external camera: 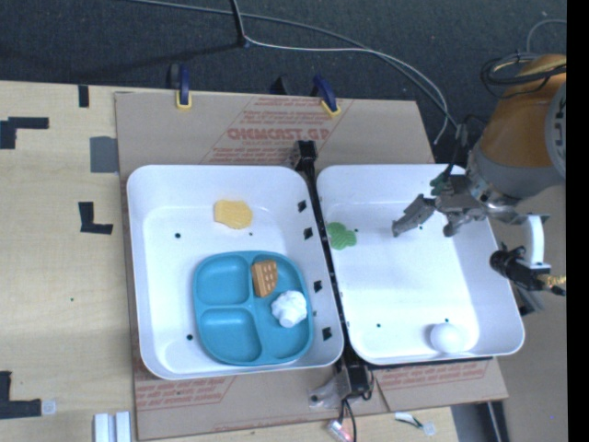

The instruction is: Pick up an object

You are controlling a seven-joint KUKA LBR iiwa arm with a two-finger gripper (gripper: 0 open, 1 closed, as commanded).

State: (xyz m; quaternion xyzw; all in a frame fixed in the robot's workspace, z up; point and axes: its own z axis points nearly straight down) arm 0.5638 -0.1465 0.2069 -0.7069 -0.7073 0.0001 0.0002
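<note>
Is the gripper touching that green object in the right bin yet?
Apart. The camera view shows bare white bin floor between the gripper and the green object, which lies by the right bin's left wall.

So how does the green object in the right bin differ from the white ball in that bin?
The green object is green and irregular; the white ball is white and round. The green object sits by the bin's left wall near the divider; the white ball lies at the near rim. The green object is nearer the pincer than the white ball. Both rest loose in the right bin, neither gripped.
</note>
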